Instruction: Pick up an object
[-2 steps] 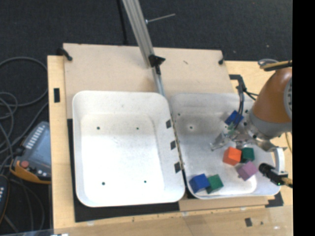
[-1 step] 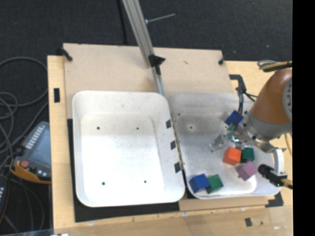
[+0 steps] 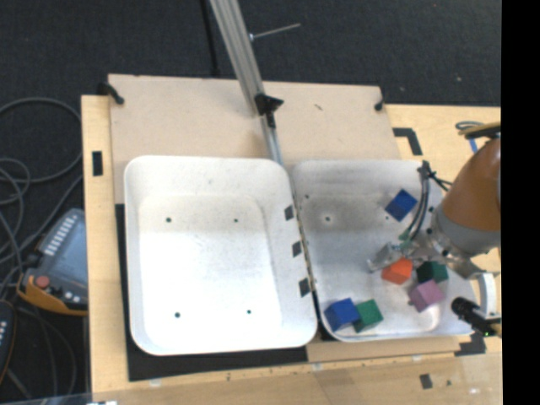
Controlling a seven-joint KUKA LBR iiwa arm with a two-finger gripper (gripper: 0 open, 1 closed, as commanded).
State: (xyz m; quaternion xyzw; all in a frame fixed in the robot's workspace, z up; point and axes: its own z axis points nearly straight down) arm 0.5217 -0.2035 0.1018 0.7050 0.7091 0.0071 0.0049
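In the camera view, the arm [image 3: 477, 197] reaches in from the right over the right bin [image 3: 337, 192], and its gripper [image 3: 396, 256] sits low near that bin's right edge, directly above and touching or nearly touching an orange block [image 3: 396, 271]; I cannot tell how the tool stands. Just right of the orange block lie a dark green block [image 3: 434, 271] and a purple block [image 3: 426, 294], a blue block [image 3: 401, 204] sits further back, and a second blue block [image 3: 341, 312] touches a green block [image 3: 369, 313] at the bin's front edge. The left bin [image 3: 211, 251] lies alongside.

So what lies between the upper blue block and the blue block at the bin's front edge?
Bare, scuffed bin floor separates upper blue block from lower blue block, per the camera view.
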